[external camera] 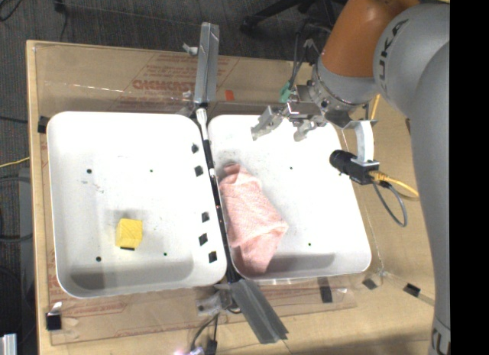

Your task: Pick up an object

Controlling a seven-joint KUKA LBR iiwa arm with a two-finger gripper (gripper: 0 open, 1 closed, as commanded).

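Camera view: the gripper (284,124) hangs released, holding nothing; the pink cloth (250,217) lies below-left, its length running away.

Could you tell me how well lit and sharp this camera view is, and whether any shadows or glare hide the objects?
Camera view: even bright light, bins nearly washed out white; soft shadows along their near walls. Yellow block and pink cloth read clearly. Gripper is slightly soft, not hidden.
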